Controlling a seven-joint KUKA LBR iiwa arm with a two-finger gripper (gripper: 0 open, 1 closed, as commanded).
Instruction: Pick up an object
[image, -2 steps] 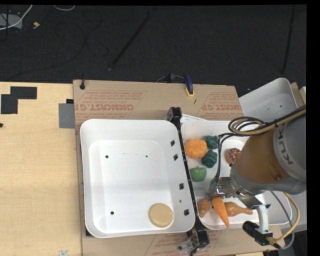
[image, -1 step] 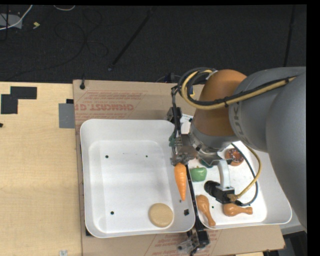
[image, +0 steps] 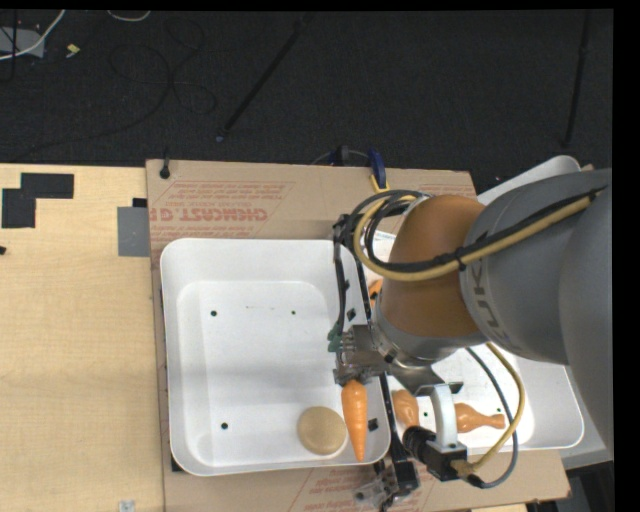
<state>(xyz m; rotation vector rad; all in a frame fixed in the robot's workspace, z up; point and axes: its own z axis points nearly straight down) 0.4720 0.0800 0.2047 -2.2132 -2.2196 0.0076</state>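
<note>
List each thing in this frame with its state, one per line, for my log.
Arm: reaching in from the right, over the rim between the two bins.
Claw: just above the carrot's top; grip unclear.
Carrot: upright along the left bin's right wall, tip pointing down.
Tan round object: resting on the left bin's floor, beside the carrot.
Left bin: flat on the bench.
Orange objects: lying in the right bin, partly hidden.

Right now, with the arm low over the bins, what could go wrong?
1. The carrot sits right at the wall between the two bins; a pick there may strike that wall or knock the carrot aside.
2. The round beige piece lies close beside the carrot and could be bumped.
3. The arm covers most of the right bin, so I cannot judge what lies beneath it.
</note>
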